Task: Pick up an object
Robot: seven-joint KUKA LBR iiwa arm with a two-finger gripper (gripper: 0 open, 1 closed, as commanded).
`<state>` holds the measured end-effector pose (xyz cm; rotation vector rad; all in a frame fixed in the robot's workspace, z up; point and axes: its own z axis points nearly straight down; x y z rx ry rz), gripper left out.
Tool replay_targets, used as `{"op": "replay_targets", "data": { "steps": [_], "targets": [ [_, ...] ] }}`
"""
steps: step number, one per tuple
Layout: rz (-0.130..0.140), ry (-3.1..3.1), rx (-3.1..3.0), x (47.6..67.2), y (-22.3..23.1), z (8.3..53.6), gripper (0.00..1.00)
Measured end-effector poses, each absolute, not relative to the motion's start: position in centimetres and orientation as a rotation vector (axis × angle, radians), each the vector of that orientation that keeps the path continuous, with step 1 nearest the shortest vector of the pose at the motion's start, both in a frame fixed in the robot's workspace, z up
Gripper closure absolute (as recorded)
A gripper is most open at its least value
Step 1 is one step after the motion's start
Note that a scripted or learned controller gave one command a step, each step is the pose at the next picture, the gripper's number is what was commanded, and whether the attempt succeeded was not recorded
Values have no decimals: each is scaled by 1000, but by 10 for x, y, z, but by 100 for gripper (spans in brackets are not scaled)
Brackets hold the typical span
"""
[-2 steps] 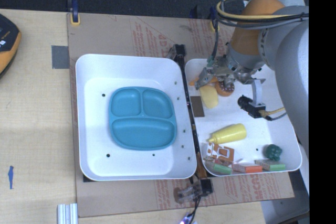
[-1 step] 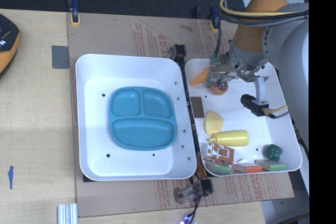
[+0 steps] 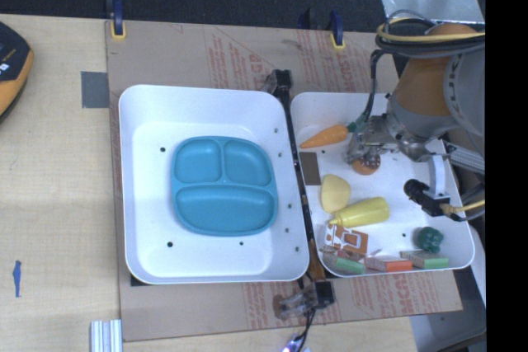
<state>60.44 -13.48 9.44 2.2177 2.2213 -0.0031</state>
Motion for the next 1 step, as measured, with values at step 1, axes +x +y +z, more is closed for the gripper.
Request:
{"op": "replay_targets", "data": {
  "steps": [1],
  "targets": [
    [0,2223,2213,554,-123,95,100]
  ]
}}
